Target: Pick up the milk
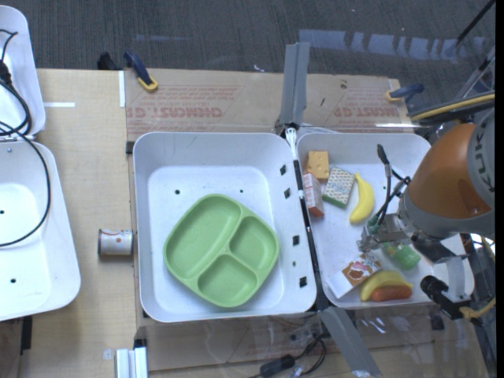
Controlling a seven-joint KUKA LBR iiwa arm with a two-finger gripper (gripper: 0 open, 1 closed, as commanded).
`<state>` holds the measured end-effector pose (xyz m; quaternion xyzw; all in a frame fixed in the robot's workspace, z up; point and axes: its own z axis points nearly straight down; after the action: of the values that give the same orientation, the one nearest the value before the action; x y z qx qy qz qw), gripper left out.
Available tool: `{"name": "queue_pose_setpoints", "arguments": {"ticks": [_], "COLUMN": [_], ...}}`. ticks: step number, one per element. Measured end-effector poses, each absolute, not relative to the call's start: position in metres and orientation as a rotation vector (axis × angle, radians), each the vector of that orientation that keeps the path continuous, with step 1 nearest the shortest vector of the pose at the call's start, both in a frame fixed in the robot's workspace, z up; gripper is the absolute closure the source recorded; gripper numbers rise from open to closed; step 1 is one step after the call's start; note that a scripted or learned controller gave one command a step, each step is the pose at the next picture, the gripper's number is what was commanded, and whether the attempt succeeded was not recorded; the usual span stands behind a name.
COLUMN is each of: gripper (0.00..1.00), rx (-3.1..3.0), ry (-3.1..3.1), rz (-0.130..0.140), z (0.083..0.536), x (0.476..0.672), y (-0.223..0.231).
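Note:
A small red and white carton [313, 195], which looks like the milk, lies along the left wall of the right bin [417, 142]. My gripper [378, 239] hangs low over the middle right of that bin, well to the right of the carton and apart from it. It sits just beside a green toy [406, 255]. The orange band of the arm [453, 181] covers the bin's right side.
Around the carton lie a cheese block [317, 164], a green-patterned box [339, 186] and a banana [362, 199]. An orange packet [361, 272] and a second banana with a red piece [384, 287] lie at the front. The left bin [150, 211] holds a green divided plate [222, 250].

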<state>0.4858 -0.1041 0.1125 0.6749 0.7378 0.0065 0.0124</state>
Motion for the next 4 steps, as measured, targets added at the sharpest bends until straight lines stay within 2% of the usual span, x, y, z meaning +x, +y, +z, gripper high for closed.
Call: {"name": "queue_pose_setpoints", "arguments": {"ticks": [1, 2, 3, 4], "gripper": [0.00, 0.00, 1.00, 0.00], "rx": [2.105, 2.324, 2.321, 2.323], "ry": [2.299, 2.119, 2.118, 2.120], "rz": [0.020, -0.004, -0.003, -0.006], "z": [0.112, 0.090, 0.099, 0.099], "x": [0.486, 0.476, 0.477, 0.476], "y": [-0.104, -0.098, -0.099, -0.098]}}
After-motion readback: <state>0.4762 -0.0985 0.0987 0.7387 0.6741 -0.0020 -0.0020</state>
